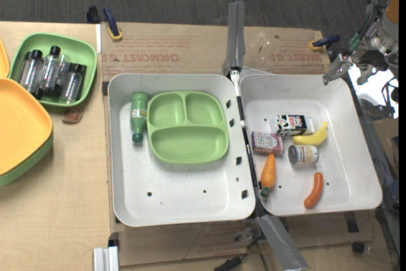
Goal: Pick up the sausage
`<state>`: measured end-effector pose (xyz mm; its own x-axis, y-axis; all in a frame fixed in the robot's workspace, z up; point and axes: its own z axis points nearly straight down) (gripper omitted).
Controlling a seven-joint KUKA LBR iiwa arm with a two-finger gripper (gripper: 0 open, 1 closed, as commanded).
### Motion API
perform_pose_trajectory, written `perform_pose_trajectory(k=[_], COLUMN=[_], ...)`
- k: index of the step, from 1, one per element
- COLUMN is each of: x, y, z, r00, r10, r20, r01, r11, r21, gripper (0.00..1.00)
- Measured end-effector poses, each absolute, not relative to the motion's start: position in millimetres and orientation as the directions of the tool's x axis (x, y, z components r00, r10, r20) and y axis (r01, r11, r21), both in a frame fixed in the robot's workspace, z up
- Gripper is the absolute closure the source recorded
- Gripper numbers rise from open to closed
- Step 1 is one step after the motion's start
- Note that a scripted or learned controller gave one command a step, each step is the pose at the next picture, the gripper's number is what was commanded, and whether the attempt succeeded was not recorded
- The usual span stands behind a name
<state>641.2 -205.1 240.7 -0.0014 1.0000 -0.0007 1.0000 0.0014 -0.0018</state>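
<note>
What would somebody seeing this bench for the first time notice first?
Probably the green divided plate filling much of the left bin, with a green bottle lying beside it. Next, the cluster of toy food in the right bin: a banana, a carrot, a small can and the red-orange sausage lying apart near the front. The gripper sits at the right bin's far right corner.
</note>
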Motion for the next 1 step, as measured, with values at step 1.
perform_pose_trajectory(k=[1], x=[641.6], y=[-204.9], z=[249.1], r00=[-0.005], r10=[1.000], r20=[-0.002], r01=[1.000], r11=[0.005], r21=[-0.003], gripper=[1.00])
